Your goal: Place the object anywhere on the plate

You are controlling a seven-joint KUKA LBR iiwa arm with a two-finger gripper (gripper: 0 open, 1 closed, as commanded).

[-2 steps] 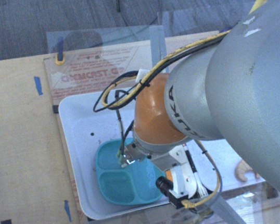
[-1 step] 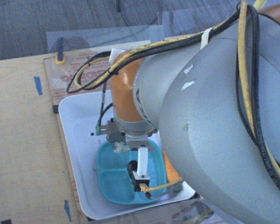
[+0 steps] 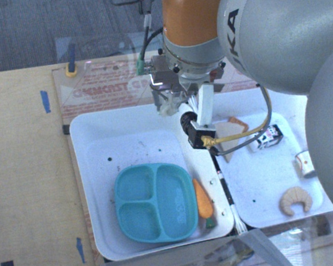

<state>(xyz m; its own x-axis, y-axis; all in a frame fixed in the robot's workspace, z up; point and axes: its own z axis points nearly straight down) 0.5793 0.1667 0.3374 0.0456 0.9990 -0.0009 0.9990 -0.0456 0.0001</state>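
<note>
My end effector (image 3: 167, 104) hangs over the far edge of the left bin (image 3: 124, 145); I cannot tell how open it is; the carrot (image 3: 202, 198) lies beside the teal plate (image 3: 156, 203), against its right rim.

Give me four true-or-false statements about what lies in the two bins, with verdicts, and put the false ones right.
1. The teal plate lies in the left-hand bin of the camera view. True.
2. The carrot lies on the plate. False: it lies beside the plate's right edge, on the floor of the same bin.
3. The croissant lies in the right-hand bin. True.
4. The plate is one undivided dish. False: it is split into three compartments.
</note>
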